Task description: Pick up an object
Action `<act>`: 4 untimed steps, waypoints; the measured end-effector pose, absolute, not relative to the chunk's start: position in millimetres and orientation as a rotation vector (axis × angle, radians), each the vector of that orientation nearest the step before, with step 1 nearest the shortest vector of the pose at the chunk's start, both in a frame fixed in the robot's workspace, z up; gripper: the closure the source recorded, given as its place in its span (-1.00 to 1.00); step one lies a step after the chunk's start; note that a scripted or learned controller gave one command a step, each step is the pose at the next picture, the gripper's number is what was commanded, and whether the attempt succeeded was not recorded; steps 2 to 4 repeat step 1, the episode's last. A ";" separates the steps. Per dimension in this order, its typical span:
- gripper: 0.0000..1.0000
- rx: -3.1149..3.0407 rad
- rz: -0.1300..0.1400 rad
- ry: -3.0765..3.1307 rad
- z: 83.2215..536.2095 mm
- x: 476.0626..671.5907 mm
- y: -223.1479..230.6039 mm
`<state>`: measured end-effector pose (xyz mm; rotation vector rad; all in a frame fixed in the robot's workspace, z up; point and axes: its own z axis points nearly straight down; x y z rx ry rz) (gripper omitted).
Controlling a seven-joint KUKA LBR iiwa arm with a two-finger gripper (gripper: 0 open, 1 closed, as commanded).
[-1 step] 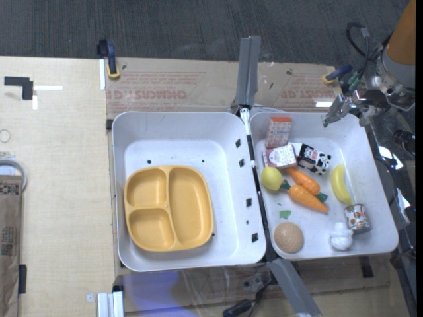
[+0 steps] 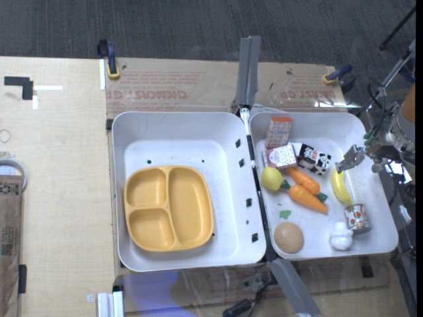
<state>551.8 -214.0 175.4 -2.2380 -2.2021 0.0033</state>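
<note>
A yellow divided plate (image 2: 169, 207) sits alone in your left bin (image 2: 125, 177), with room all round. In the right bin (image 2: 386, 243) the lemon (image 2: 271, 178), two carrots (image 2: 307, 190), cartons (image 2: 279, 132) and banana (image 2: 340, 187) lie packed close, so a descent may nudge neighbours or pinch two. Your claw (image 2: 350, 158) hovers above the banana near the right wall; whether it is open, you cannot tell, and nothing shows between its tips.

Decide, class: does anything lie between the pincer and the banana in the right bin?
Nothing visible does. The pincer sits just above the banana near the right bin's right wall. The small can lies beyond the banana, and the carrots lie to its left.
</note>
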 end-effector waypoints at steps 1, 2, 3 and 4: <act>-1.00 -2.085 -0.008 -2.340 91.0 553.9 -211.4; -1.00 -2.085 -0.008 -2.340 91.0 553.9 -211.4; -1.00 -2.085 -0.008 -2.340 91.0 553.9 -211.4; -1.00 -2.085 -0.008 -2.340 91.0 553.9 -211.4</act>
